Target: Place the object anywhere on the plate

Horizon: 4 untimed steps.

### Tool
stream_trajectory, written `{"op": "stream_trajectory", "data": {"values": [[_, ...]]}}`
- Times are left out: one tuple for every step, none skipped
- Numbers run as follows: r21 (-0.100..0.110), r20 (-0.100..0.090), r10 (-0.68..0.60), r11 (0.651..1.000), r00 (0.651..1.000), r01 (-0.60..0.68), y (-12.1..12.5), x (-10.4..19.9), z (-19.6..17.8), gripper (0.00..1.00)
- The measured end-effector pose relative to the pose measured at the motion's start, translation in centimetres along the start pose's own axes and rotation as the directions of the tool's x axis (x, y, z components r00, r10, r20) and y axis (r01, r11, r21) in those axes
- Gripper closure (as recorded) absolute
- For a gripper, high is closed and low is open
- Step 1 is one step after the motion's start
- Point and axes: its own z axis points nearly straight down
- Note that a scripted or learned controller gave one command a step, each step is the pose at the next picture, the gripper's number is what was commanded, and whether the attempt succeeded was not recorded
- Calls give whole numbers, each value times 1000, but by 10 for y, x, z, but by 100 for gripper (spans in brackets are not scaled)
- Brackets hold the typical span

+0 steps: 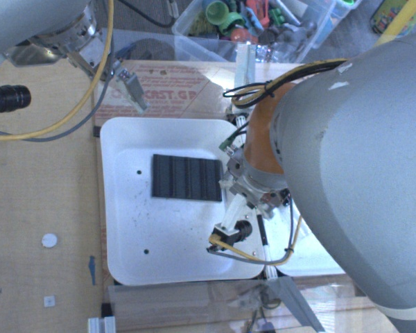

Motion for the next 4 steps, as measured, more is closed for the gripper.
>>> {"op": "stream_trajectory", "data": {"values": [[-4,-1,87,996,996,-87,2,0,0,0],[-6,-2,112,994,994,-112,2,0,0,0],[-15,-9,211,977,978,-211,3,0,0,0],[-17,-10,248,969,969,-248,4,0,0,0]]}}
